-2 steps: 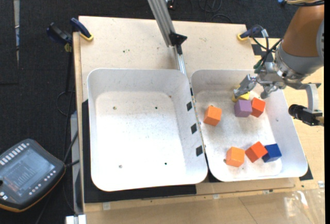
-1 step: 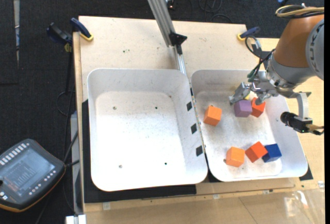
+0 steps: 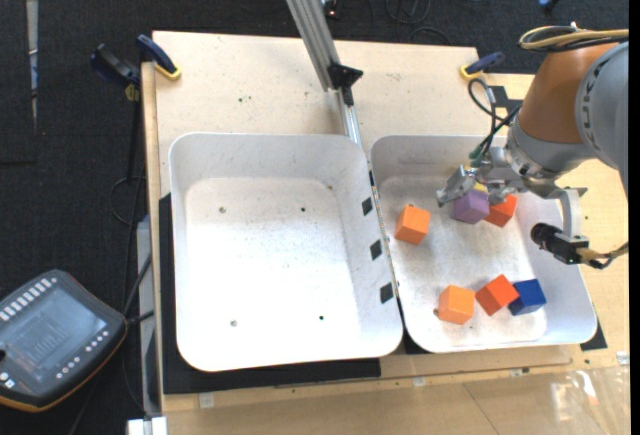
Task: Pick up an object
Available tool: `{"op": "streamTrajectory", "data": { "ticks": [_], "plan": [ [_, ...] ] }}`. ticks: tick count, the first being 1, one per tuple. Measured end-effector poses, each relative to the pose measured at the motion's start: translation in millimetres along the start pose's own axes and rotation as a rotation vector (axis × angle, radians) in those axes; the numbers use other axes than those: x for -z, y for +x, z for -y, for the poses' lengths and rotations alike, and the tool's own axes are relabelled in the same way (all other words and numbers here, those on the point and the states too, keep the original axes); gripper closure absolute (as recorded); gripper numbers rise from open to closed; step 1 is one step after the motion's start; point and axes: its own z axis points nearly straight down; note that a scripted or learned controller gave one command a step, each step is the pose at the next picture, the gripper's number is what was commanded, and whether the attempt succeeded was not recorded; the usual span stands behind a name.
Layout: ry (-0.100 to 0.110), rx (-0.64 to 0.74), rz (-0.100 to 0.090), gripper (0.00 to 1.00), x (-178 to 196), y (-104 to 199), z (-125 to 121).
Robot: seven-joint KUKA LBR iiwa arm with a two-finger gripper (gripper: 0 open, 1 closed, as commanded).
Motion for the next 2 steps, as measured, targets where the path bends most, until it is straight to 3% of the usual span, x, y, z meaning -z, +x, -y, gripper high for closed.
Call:
{"op": "streamTrajectory", "data": {
  "ticks": [1, 2],
  "plan": [
    [-0.004, 0.002, -0.001, 1.0, 10, 1, -2],
    [0.011, 0.003, -0.008, 1.0, 61, -5, -4]
  ]
}}
